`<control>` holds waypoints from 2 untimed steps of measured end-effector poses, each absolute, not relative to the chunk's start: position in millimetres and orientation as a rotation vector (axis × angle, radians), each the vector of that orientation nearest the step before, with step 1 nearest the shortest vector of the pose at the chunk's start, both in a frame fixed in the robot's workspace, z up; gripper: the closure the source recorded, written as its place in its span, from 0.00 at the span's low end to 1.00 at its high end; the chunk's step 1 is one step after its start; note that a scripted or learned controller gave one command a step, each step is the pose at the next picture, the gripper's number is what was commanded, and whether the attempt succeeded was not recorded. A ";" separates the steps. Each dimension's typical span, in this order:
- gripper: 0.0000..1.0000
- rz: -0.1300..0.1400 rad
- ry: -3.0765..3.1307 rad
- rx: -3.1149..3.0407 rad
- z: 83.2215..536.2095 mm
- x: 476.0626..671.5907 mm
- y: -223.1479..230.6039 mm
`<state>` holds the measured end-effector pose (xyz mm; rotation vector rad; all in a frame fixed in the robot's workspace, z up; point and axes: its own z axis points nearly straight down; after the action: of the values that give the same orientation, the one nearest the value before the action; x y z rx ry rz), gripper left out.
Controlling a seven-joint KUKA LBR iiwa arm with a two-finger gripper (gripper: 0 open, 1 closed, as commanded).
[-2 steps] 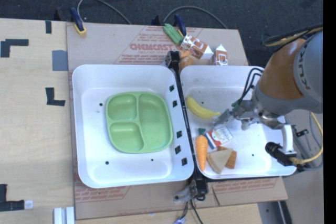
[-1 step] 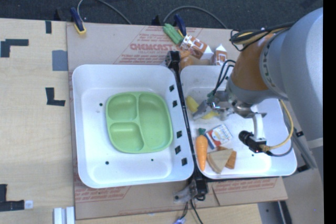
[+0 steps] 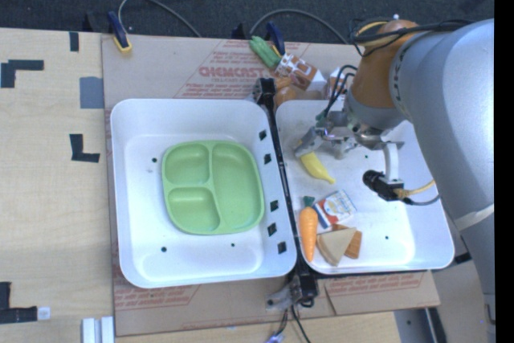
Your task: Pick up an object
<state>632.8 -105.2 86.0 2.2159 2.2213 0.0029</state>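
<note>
Where the bench comes nearest the camera, the right bin [image 3: 438,241] holds a cluster of toy food along its front left: a carrot [image 3: 308,231] standing on end against the divider, a sandwich wedge [image 3: 338,245] just beside it, and a small printed packet [image 3: 336,207] touching the wedge's upper edge. Beside these, the left bin [image 3: 132,197] carries a green divided plate [image 3: 214,186] lying flat in its middle. Farther back in the right bin, a yellow banana [image 3: 316,167] lies tilted, and the gripper [image 3: 319,142] hangs just above its upper end, fingers spread a little with nothing between them. Beyond the bins, on the cardboard, more toy food [image 3: 294,73] sits near a green clamp [image 3: 264,51].
</note>
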 end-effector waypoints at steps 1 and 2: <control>0.00 0.000 2.219 2.218 86.0 613.9 -95.9; 1.00 -0.002 2.219 2.216 95.7 613.9 -96.3</control>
<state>613.9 -96.3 95.7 2.2164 2.2192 -0.0017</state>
